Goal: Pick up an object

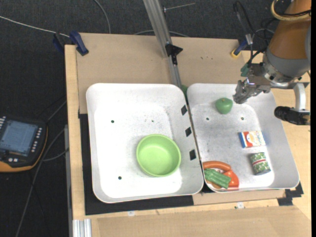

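The right bin (276, 132) holds a small green round object (223, 105) near its far edge, a blue and white box (252, 139), a green can (259, 163) and an orange plate with green and red food (220, 176) at its near left corner. A light green bowl (158, 155) rests in the left bin (113, 132). My gripper (242, 95) hangs over the right bin's far side, just right of the green round object and apart from it. Nothing shows between its fingers.
A metal pole (160, 23) slants from the top down to the gap between the bins. Blue clamps (78, 42) sit at the bench's far corners. A handheld pendant (19, 142) lies on the floor at left. Cables run across the dark floor.
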Controlling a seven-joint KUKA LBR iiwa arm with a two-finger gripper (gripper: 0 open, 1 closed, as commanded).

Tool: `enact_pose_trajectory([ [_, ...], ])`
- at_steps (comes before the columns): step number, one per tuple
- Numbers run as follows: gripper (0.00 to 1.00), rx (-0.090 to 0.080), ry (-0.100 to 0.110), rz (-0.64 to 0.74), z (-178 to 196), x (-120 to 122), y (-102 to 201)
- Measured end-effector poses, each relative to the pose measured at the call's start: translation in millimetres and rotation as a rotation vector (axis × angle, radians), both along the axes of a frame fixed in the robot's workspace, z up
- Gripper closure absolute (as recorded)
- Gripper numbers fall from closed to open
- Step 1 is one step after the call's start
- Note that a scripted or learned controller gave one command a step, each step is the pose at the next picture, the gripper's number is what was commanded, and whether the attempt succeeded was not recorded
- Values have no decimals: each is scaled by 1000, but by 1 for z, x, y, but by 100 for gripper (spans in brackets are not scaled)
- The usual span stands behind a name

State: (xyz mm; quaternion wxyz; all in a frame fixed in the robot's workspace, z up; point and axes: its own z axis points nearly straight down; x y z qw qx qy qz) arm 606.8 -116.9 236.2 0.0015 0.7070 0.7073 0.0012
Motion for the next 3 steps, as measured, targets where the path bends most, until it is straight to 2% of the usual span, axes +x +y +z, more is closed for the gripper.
enact_pose_trajectory([
  [2, 100, 2, 4, 4, -10, -27, 116],
  [3, 100, 2, 3, 4, -1, -50, 164],
])
